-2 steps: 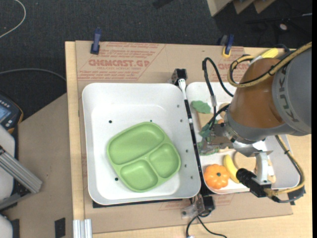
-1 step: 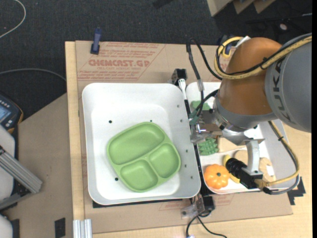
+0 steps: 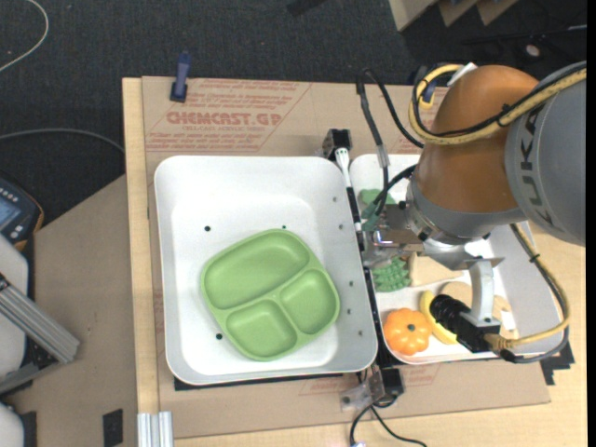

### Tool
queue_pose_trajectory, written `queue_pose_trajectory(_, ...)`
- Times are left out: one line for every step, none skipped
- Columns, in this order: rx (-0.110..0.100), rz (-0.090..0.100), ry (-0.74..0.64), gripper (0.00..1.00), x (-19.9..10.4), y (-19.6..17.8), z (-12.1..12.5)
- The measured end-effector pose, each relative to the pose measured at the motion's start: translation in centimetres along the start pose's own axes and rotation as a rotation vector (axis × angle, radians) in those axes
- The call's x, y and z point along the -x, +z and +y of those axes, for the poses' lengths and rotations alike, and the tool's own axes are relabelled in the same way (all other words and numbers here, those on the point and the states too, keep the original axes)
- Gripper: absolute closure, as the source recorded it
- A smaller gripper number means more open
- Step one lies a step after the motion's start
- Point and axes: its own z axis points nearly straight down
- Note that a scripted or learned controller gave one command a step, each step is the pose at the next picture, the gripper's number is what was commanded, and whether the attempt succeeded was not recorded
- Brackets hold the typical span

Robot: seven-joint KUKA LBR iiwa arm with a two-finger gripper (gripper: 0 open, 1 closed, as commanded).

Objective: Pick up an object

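Reaching in from the right, the grey arm [image 3: 549, 156] bends over the right-hand white bin [image 3: 372, 168], its orange band bulging over the bin's far half and hiding much of the floor. The wrist points down and leftward, so the gripper [image 3: 380, 240] sits low beside the bin's left wall, close to the seam where the two bins meet. How wide the gripper stands cannot be told from this angle, and nothing is seen held in it.

Just nearer than the gripper lies a green bumpy object [image 3: 391, 273], and a second green scrap [image 3: 371, 200] shows farther back along the same wall. At the near end of that bin rests an orange pumpkin-shaped toy [image 3: 407, 331], and beside it, to its right, a yellow object [image 3: 431, 305] partly covered by the robot.

The left-hand white bin [image 3: 186, 194] holds a green divided plate [image 3: 270, 291] with three compartments, lying flat toward its near right corner, well apart from the gripper.
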Motion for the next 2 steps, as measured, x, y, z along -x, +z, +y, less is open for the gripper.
queue_pose_trajectory(-0.012, -0.001, 0.006, 1.0, 3.6, 6.9, -0.3)
queue_pose_trajectory(0.008, 0.004, -0.01, 1.0, -4.7, -3.1, 0.0)
